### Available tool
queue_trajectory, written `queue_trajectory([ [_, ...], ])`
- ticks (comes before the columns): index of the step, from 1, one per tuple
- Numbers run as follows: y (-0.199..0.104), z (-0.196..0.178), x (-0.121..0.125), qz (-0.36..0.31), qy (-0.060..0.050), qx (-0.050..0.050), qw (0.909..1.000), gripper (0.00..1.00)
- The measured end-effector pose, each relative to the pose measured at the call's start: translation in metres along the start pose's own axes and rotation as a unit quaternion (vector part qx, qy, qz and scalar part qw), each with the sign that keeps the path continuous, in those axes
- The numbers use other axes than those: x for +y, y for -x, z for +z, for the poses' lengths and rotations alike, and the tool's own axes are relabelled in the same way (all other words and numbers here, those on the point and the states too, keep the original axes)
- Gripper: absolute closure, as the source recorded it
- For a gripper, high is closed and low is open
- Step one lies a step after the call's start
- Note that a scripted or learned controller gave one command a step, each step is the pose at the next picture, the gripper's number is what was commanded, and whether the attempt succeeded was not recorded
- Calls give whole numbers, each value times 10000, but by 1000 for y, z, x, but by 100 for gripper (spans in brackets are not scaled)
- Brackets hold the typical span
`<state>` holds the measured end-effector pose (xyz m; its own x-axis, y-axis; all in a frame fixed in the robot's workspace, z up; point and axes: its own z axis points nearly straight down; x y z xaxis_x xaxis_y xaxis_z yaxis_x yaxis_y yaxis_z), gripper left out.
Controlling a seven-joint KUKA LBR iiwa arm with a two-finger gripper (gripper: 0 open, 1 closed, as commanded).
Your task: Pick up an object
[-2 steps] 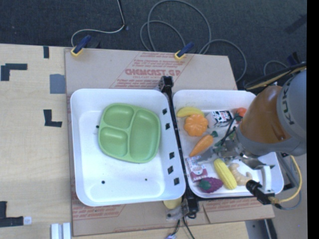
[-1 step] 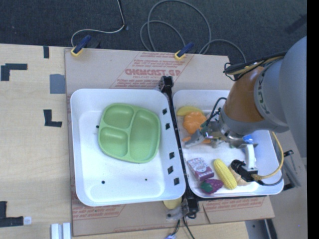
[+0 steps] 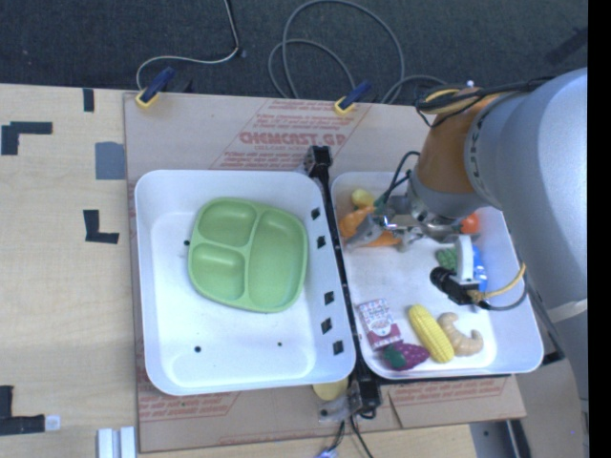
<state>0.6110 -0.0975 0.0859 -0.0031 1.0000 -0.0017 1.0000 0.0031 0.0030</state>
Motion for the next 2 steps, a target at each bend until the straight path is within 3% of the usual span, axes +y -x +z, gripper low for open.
queue_trajectory([
  [1,9,5,41,61,-483,81,9988,0],
  [2,13,4,52,-10,-182,49,9998,0],
])
